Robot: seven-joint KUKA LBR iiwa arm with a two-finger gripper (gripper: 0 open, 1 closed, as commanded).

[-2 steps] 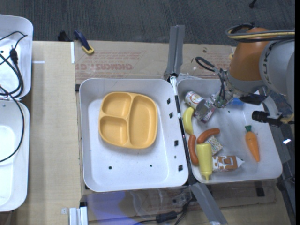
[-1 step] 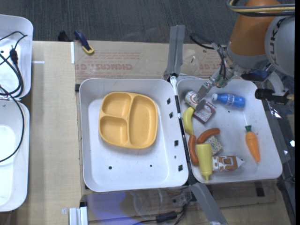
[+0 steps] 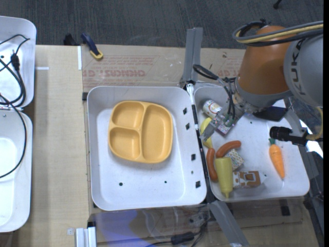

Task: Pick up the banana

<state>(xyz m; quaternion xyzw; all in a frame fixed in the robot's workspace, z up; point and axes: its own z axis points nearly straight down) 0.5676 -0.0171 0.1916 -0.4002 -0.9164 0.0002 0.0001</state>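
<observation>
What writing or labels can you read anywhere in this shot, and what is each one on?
"KUKA", only partly in frame, on the grey arm.
Red mirrored print on the cardboard sheet behind the bins: too blurred to read.
Label on the small can: too small to read.
Print on the small box: too small to read.

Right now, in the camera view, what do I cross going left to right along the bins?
Yellow divided plate → banana → tool → carrot.

Banana (image 3: 206,125) hemmed by bin wall (image 3: 197,133), sausage (image 3: 227,148), mustard bottle (image 3: 223,175); open floor rightward near carrot (image 3: 277,159)
</observation>
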